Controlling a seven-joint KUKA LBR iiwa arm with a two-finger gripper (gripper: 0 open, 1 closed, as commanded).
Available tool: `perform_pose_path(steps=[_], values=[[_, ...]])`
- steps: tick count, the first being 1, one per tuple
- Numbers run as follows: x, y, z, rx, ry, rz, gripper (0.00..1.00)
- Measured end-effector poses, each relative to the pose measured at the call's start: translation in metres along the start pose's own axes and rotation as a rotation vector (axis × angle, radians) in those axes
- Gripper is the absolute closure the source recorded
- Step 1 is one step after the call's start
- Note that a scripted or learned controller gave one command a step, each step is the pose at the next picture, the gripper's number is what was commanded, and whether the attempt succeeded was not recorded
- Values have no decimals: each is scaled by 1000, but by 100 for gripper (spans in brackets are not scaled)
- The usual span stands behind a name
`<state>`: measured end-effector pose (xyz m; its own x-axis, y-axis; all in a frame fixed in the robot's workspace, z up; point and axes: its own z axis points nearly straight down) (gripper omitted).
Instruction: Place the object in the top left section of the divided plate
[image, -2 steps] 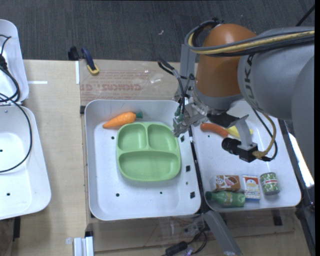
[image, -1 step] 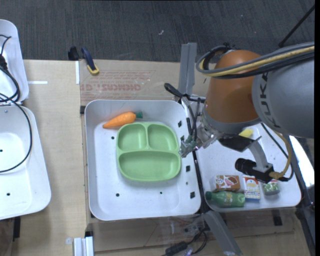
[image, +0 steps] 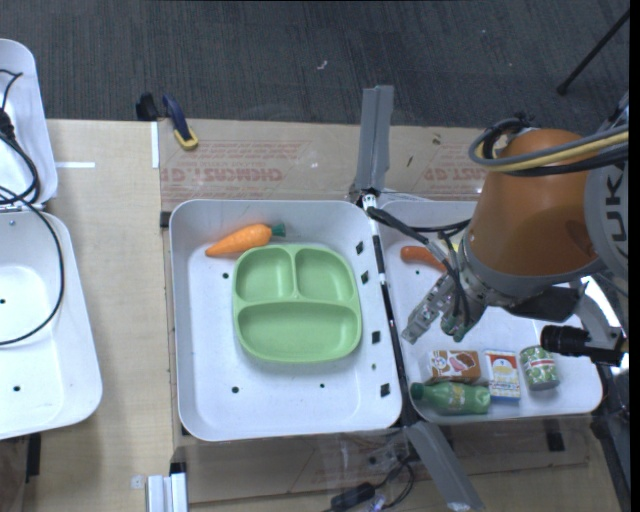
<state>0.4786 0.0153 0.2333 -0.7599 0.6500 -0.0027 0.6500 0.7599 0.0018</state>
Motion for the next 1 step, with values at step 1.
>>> perform_pose_path(steps=[1], values=[[-16, 29, 43, 4, 4, -68, 100]])
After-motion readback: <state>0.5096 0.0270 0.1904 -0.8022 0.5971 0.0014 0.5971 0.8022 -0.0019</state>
